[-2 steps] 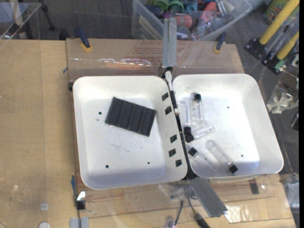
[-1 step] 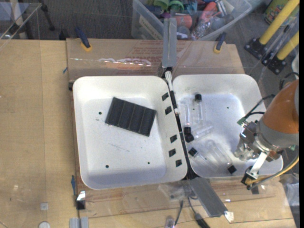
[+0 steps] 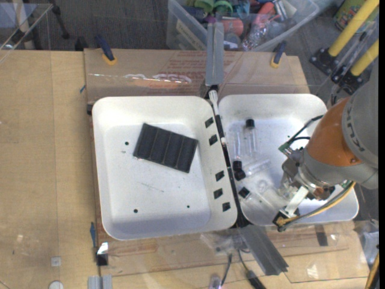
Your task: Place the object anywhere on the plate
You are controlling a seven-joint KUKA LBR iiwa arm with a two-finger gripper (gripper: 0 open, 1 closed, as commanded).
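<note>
A black ribbed rectangular plate lies flat in the left bin, slightly turned, with nothing on it. In the right bin a clear plastic tube with a black cap lies near the divider. A second clear piece with black ends rests lower down beside the divider. My gripper hangs low over the front part of the right bin, to the right of those clear pieces. The wrist hides what is below it.
A divider with black clips runs between the bins. A clear tub of colourful toys stands behind the bench. Yellow poles rise at the back right. Wooden benchtop spreads to the left.
</note>
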